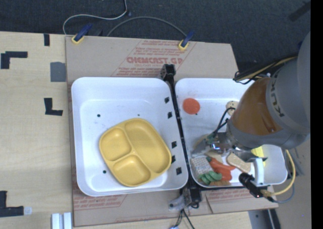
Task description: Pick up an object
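My gripper (214, 145) reaches down into the right bin (212, 89), low over a cluster of small objects near its front wall. The cluster holds a red-orange carrot-like piece (221, 167), a green piece (209, 177), a pale checked block (200, 163) and a beige piece (237, 161). An orange ball (191, 106) lies apart near the bin's back left. The arm's body hides much of the bin's right half. I see nothing lifted.
The left bin (86, 97) holds a yellow three-compartment plate (135, 151). A black divider (174, 117) runs between the bins. A yellow item (258, 151) peeks out beside the arm. Cables lie on the dark floor behind the bench.
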You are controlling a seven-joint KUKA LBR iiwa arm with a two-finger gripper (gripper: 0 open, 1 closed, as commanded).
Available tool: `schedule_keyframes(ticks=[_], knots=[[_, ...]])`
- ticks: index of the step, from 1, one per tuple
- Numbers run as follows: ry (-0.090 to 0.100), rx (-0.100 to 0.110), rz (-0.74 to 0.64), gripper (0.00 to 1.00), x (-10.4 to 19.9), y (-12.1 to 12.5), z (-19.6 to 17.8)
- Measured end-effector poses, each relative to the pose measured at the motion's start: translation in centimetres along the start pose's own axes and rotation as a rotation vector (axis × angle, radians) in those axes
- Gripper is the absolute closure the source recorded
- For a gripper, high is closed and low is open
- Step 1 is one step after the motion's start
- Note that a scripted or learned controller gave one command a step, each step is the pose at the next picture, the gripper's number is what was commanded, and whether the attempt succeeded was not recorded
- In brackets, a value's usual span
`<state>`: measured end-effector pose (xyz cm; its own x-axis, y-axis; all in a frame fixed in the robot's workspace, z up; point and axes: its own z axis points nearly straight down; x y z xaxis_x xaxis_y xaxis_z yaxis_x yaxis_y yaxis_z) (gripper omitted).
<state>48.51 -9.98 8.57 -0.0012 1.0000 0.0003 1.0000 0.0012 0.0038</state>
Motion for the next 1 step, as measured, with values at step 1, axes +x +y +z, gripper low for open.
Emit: schedule_keyframes(ticks=[1], knots=[[0.000, -0.001, 0.000, 1.00, 0.00, 0.07, -1.03]])
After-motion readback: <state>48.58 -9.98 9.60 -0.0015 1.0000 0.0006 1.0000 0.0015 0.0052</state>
